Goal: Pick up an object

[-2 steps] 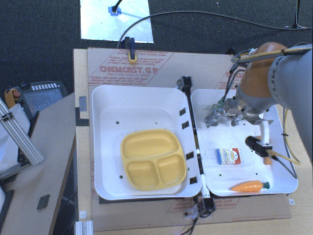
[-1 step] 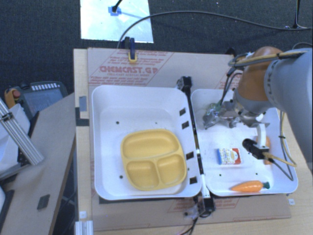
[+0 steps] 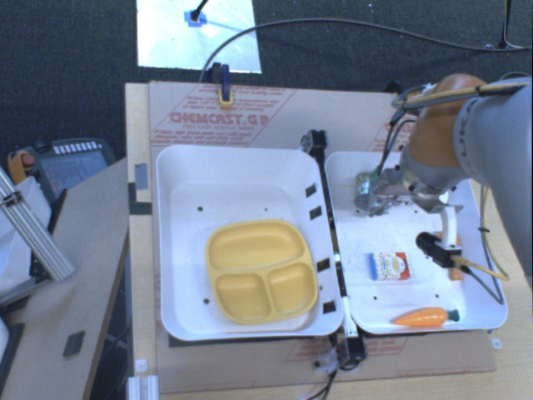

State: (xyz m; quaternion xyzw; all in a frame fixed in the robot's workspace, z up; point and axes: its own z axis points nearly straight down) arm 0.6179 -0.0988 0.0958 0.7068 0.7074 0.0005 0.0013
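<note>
Inspector: Pose of the arm point(image 3: 491, 132) is to be recorded first.

Recorder: The grey arm is seen entering from the right of the camera view and is bent down over the right bin point(image 3: 375, 236). The orange band point(image 3: 437, 127) is carried above the wrist, over the far side of that bin. The end effector point(image 3: 369, 193) is directed leftward and is placed low over the bin's far left part, near the divide between the two bins. Contact with the bin floor cannot be confirmed.

Inspector: State of the end effector is required.

Recorder: Whether it is spread or pressed together cannot be told, as its metal parts are blurred.

Inspector: Objects open to picking are to be listed.

Recorder: A small flat packet point(image 3: 389, 266), printed blue, white and orange-red, is laid near the middle of the right bin, on the camera side of the end effector and apart from it. An orange toy carrot point(image 3: 425, 316) is laid along the near wall of the same bin, its dark green end turned right. The two are apart from each other. A yellow tray point(image 3: 261, 269) with three compartments, one large on the far side and two smaller on the near side, is laid in the left bin point(image 3: 191, 190), toward its near right corner.
</note>
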